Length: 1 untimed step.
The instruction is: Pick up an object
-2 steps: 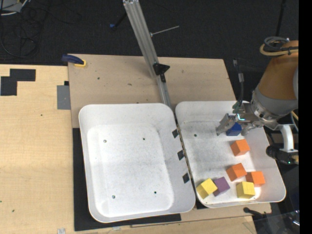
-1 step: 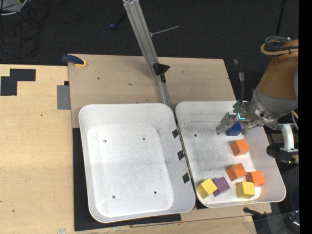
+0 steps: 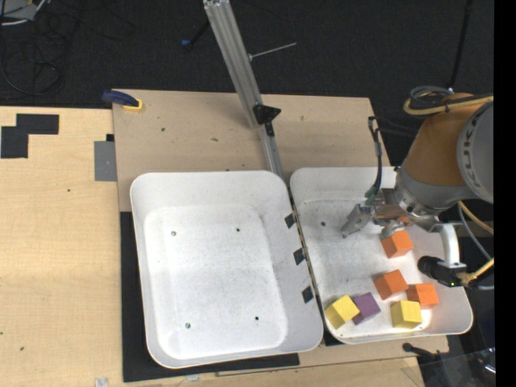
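The bench [image 3: 201, 131] carries two white bins. The left bin [image 3: 153, 208] sits at nine o'clock. The right bin [image 3: 322, 192] at three o'clock holds six blocks toward five o'clock: three orange [image 3: 396, 243] [image 3: 390, 283] [image 3: 425, 294], two yellow [image 3: 342, 310] [image 3: 405, 314], one purple [image 3: 366, 305]. The arm [image 3: 443, 156] enters at three o'clock; its end effector [image 3: 351, 226] hangs over the bin's middle, fingers spread, gripping nothing.

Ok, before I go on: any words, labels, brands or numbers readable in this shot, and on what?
None can be read.
Grey arm: dark marks at its right edge, too cut off and blurred to read.
Foam blocks, such as the orange block: plain faces.
Right bin and left bin: no print.
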Each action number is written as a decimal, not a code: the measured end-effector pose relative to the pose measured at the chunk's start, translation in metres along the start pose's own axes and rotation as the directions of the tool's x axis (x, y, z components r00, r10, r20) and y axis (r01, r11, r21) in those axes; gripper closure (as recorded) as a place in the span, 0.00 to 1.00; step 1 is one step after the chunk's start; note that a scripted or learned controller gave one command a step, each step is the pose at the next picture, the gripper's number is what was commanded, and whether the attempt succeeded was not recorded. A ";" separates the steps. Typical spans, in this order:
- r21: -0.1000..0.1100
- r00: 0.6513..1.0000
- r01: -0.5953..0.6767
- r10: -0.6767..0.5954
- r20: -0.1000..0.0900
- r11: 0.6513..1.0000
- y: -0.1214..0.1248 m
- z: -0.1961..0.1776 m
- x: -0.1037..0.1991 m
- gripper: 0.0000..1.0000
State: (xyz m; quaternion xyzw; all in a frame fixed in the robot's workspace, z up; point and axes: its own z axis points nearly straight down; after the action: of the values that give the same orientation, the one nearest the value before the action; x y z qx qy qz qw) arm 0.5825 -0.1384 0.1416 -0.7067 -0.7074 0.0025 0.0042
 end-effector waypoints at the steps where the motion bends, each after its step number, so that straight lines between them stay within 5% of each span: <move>1: -0.009 1.000 -0.002 0.002 0.002 1.000 0.001 0.051 0.001 0.00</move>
State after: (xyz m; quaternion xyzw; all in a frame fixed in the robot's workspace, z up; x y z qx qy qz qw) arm 0.5831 -0.1377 0.0911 -0.7074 -0.7068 0.0002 0.0006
